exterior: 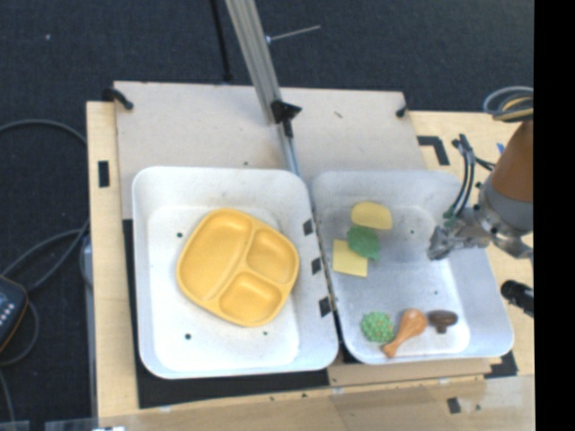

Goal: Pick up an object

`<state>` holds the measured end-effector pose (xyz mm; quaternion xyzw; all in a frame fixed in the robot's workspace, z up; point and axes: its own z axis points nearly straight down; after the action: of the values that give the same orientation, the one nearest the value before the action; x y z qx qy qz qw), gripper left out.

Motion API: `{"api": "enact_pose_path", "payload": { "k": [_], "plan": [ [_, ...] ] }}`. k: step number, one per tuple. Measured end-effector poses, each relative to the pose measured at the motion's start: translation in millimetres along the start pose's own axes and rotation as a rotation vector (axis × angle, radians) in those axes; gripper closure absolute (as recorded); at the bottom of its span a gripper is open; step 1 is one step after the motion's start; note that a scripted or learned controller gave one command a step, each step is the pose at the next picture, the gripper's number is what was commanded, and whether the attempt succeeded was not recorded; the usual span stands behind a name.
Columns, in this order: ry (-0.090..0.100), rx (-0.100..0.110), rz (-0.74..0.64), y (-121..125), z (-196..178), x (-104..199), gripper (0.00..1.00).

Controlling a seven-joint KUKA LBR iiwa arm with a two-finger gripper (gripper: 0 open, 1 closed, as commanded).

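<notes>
- We see loose toy food (pixel 364 241) in the right bin (pixel 467 330), left of the claw (pixel 442 243), spread apart so each can be taken singly.
- The claw hangs low over bare bin floor; whether it is apart or together we cannot tell.
- A yellow tray (pixel 237 266) fills the left bin (pixel 162 339).

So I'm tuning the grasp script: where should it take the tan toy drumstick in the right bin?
Probably the tan toy drumstick's thin shaft, from straight above, fingers closing across it. It lies flat on a diagonal, its fat end up by the small brown piece, its thin end near the bin's front wall.
</notes>
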<state>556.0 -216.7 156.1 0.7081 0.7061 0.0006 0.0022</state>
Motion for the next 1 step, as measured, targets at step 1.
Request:
{"api": "enact_pose_path", "payload": {
  "k": [1],
  "plan": [
    [-0.002, -0.004, -0.006, 6.4, -64.1, -3.3, 1.0]
  ]
}}
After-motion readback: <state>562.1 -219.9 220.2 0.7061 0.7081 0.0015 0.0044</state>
